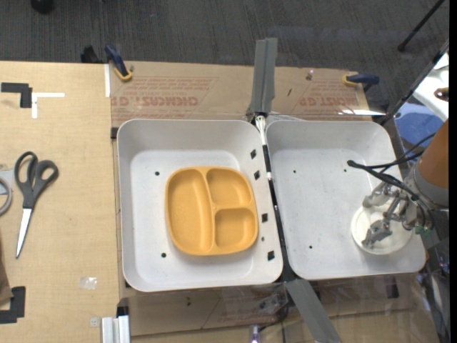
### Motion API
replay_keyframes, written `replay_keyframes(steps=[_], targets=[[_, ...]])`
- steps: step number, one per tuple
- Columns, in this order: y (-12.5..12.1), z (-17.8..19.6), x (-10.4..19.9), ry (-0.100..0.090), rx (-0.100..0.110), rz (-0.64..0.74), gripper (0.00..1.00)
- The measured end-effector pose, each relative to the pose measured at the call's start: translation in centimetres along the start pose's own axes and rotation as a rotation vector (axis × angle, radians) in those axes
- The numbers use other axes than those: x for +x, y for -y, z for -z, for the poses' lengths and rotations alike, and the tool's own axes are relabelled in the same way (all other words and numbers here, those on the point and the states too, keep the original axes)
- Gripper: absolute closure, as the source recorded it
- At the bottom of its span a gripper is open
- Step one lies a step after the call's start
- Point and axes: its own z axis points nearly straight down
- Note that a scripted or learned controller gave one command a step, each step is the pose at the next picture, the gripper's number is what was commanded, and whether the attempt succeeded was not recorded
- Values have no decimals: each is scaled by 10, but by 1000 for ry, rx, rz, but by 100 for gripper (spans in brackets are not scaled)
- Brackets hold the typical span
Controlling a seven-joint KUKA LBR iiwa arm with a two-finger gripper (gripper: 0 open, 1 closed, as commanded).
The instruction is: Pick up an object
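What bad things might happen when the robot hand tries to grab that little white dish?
The gripper is right over the small white dish, which looks smooth and shallow, so it may slip out. The dish sits near the right bin's wall, so the fingers might bump it. Loose black cables hang nearby and could snag.

Bright, even overhead light, soft shadows inside the white bins (128, 191), mostly sharp focus.
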Motion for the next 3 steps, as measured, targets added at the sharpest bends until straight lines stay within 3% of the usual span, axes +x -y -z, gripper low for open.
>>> replay_keyframes(steps=[1,2,3], targets=[[3,7,17,-20,3,-438,0],[-6,6,-4,-28,5,-568,0],[8,166,15,-21,14,-615,0]])
